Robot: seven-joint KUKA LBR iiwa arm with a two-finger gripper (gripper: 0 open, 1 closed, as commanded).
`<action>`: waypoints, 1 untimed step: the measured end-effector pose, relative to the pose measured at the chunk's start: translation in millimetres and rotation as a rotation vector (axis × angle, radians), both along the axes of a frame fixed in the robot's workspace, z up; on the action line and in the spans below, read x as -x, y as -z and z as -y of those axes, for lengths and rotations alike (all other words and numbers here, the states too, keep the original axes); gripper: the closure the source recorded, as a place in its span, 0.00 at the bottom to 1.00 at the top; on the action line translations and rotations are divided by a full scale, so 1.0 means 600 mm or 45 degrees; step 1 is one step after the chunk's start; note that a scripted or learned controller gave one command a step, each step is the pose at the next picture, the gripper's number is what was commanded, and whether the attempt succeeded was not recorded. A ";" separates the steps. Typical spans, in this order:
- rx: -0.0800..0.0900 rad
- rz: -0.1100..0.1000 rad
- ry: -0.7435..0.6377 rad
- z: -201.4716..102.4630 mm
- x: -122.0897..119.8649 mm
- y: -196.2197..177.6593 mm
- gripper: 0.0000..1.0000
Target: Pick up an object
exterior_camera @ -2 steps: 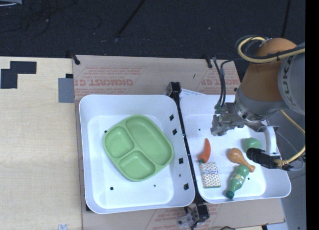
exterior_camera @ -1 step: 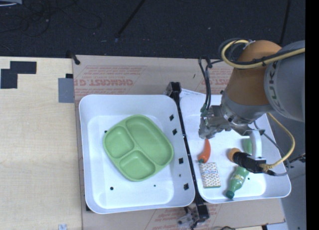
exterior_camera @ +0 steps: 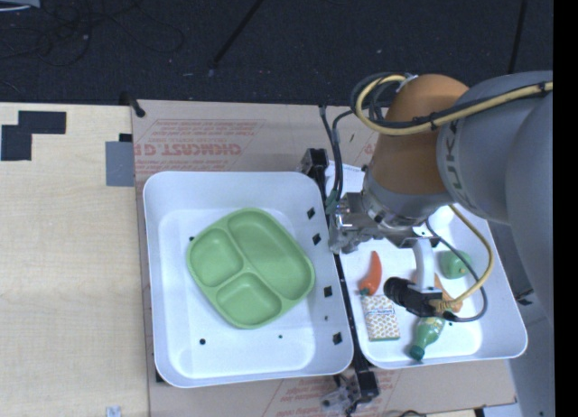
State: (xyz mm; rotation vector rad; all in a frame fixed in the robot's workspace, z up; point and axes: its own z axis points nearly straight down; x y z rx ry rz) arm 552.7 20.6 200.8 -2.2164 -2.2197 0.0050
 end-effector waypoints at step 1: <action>0.001 0.003 0.001 -0.097 0.012 -0.011 1.00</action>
